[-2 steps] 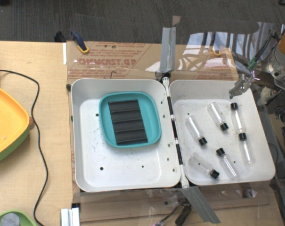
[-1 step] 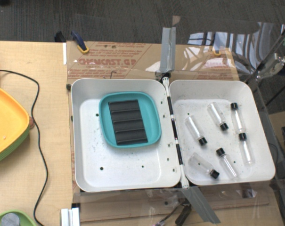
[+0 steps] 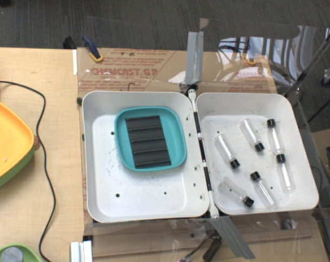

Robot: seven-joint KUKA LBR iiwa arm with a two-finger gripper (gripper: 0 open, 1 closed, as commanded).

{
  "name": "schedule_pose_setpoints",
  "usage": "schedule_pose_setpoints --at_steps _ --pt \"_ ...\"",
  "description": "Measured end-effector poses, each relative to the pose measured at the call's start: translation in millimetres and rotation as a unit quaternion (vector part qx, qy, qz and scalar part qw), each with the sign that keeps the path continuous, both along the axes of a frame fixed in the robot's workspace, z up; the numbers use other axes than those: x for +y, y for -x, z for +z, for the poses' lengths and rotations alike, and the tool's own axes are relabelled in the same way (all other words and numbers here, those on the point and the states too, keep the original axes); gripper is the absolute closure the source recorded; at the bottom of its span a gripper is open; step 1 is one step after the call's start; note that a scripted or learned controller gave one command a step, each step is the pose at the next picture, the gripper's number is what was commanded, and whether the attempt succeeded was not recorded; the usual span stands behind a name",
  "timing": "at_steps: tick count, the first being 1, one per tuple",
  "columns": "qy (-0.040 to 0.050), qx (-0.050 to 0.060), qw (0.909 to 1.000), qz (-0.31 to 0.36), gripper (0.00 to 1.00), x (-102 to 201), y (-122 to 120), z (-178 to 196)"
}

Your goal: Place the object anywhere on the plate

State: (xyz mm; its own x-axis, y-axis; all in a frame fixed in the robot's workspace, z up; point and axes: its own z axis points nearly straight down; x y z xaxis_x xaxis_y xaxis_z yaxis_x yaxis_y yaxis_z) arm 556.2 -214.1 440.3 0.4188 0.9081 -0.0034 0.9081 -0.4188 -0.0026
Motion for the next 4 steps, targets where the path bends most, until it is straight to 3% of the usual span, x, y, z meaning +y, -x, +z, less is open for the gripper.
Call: schedule_pose_setpoints --at_steps 2,4 --pt "0.0001 0.000 0.9929 -0.119 0.00 5.8 -12.9 -0.4" --pt "0.0005 0.000 0.9613 -0.275 0.00 -5.3 -6.2 -0.1"
